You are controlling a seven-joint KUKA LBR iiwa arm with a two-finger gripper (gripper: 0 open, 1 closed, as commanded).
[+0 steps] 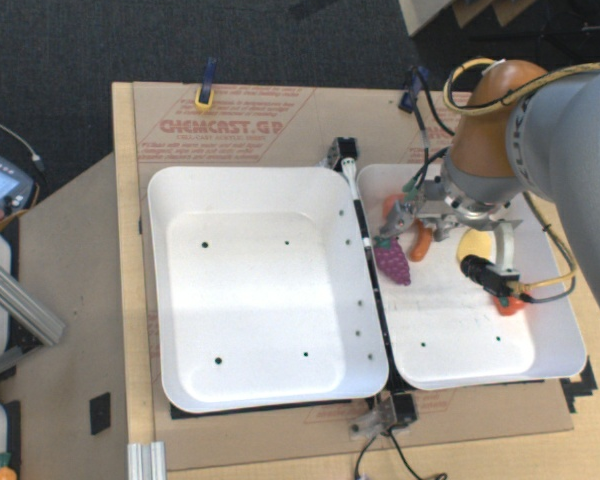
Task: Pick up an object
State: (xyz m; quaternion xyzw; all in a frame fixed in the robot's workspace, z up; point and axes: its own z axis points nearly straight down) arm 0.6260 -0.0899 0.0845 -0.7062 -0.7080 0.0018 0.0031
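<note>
Camera view: fingers over right bin beside purple grapes; their spread is unclear.

Purple grape bunch beside orange carrot; yellow piece — right bin

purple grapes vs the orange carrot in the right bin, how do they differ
The purple grapes are bumpy and clustered; the orange carrot is smooth and slim. The grapes lie nearer the divider between the bins; the carrot lies beside the gripper, partly hidden by it. Both lie in the right bin.
</note>
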